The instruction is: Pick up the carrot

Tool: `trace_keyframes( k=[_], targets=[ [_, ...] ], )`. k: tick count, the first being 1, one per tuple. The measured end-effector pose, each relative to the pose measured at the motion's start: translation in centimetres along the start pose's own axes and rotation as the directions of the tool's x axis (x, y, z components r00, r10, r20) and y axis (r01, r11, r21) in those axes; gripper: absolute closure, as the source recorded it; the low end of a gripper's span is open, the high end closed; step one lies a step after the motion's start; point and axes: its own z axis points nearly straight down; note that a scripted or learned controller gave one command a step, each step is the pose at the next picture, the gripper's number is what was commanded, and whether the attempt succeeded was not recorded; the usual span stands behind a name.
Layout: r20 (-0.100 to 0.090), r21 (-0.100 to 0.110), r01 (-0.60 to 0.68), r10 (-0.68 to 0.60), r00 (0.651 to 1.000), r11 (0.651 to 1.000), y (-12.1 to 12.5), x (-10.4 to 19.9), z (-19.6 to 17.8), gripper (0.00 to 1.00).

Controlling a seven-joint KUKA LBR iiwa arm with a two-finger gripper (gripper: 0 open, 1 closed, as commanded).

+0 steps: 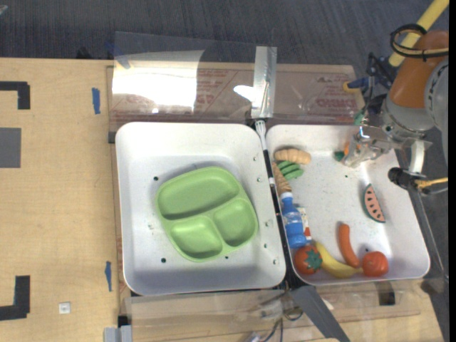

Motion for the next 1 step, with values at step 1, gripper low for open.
trace_keyframes(
  k=[1],
  targets=[
    [0.002,-0.005,0.001,-0.001,1.0,1.0,0.11,-0.03,-0.16,0.0]
  ],
)
